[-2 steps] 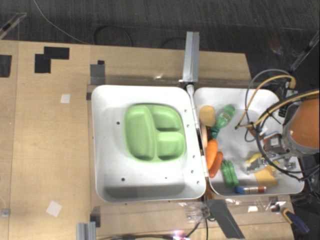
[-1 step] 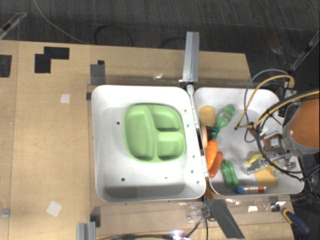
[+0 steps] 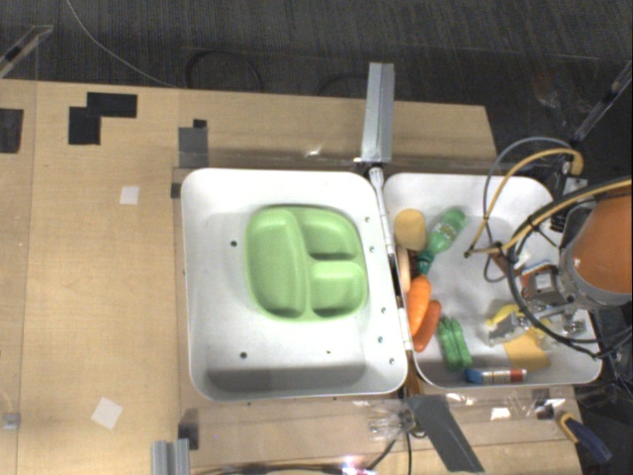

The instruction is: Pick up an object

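two bins | claw near right wall | grip state unclear, maybe over yellow piece

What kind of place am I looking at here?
Likely a robot lab test bench: two white bins on a wooden bench, toy carrot and bottle for picking, loose cables on the arm.

From my station: arm shows a rounded orange band above the wrist, grey metal below. Yellow and black cables loop off it. Small metallic fittings cluster at the wrist.
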`<state>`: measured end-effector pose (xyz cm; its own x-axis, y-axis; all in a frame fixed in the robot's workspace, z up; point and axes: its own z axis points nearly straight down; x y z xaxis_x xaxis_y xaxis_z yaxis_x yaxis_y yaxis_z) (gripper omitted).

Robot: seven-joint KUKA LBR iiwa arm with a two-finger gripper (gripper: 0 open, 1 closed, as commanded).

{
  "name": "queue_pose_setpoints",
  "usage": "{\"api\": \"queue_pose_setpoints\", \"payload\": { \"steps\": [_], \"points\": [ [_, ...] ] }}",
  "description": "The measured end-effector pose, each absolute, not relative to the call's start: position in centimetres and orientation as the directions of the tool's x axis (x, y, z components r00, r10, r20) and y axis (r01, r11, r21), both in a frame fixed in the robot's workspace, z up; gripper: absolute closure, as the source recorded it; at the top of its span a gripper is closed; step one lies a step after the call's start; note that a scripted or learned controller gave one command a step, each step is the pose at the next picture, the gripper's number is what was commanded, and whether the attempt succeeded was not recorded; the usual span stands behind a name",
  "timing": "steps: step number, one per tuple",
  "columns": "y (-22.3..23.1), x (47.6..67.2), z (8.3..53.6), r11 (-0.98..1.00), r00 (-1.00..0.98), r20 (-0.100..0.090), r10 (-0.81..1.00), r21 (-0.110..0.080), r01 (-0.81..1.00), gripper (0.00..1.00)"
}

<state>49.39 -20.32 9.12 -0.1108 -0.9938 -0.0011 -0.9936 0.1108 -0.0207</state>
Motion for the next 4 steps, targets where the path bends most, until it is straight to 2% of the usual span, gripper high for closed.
{"api": "queue_pose_setpoints", "payload": {
  "steps": [2,3,4],
  "points": [
    [-20.3,49.4,9.1,0.071,-0.071,0.001,-0.997,-0.022,-0.997,0.0],
    [-20.0,49.8,10.5,0.073,-0.073,0.0,-0.997,-0.03,-0.997,1.0],
    [-19.9,49.0,21.2,-0.004,0.004,0.004,-1.0,-0.014,-1.0,1.0]
  ]
}}
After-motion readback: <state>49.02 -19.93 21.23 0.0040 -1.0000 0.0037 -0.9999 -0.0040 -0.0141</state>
